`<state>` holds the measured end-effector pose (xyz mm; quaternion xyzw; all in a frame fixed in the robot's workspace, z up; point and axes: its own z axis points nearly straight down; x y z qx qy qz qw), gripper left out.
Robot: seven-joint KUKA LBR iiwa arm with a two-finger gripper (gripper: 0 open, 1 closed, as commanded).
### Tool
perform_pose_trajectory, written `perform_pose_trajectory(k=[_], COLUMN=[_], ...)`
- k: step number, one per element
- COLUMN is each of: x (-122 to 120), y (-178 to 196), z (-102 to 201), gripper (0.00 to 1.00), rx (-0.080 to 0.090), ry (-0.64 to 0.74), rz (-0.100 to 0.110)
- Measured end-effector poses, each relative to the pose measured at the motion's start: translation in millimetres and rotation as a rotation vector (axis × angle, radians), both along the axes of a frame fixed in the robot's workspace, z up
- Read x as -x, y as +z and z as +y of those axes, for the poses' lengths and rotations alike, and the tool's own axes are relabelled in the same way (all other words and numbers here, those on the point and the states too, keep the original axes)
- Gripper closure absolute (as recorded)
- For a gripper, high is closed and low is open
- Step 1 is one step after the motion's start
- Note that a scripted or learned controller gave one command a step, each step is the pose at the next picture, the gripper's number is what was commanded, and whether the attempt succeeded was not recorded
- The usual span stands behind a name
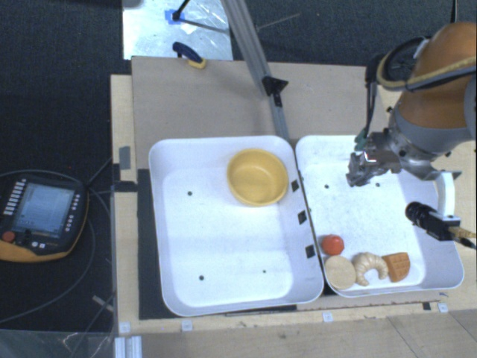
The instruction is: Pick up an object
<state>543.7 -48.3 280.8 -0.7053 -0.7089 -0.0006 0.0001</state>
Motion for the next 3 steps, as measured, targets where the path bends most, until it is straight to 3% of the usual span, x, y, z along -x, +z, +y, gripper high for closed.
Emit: perform_pose_trajectory(k=[3], x=[-5.4], y=[-49.6], z=[147.8], gripper=[1.00], rx=[0.000], ry=[-0.001], rz=[0.001])
